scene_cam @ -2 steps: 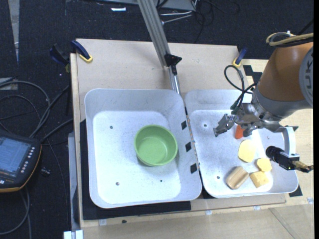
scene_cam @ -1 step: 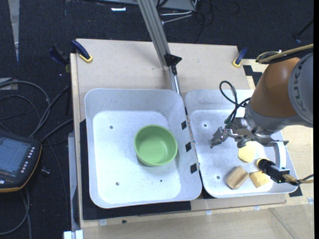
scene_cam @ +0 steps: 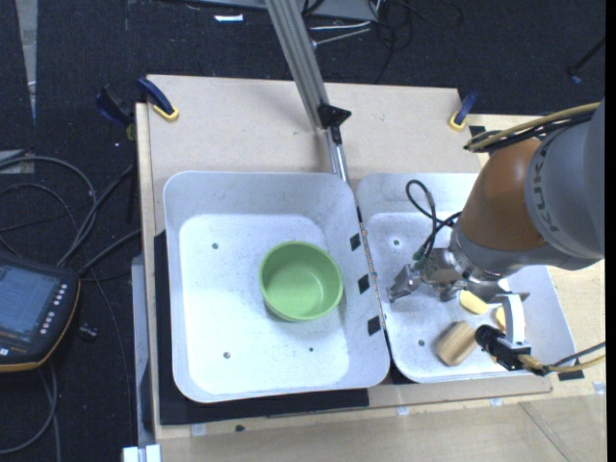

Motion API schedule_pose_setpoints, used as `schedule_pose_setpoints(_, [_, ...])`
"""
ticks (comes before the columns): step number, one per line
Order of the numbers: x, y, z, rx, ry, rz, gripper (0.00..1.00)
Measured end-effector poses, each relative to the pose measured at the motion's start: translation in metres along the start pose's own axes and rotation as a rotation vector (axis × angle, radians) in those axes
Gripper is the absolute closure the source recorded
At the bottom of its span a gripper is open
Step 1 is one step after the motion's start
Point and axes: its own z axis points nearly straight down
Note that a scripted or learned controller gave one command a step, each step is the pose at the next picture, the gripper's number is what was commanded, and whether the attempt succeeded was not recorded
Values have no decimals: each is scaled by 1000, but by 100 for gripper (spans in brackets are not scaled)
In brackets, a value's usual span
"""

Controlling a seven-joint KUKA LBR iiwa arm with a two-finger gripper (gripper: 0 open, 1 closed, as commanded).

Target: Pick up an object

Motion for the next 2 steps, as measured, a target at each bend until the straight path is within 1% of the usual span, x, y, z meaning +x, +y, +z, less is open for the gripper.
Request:
schedule_pose_setpoints(1, [0,1,-13,-4,0,1,100])
schedule_pose_setpoints(2, [-4,0,-74,-9,-1,0,100])
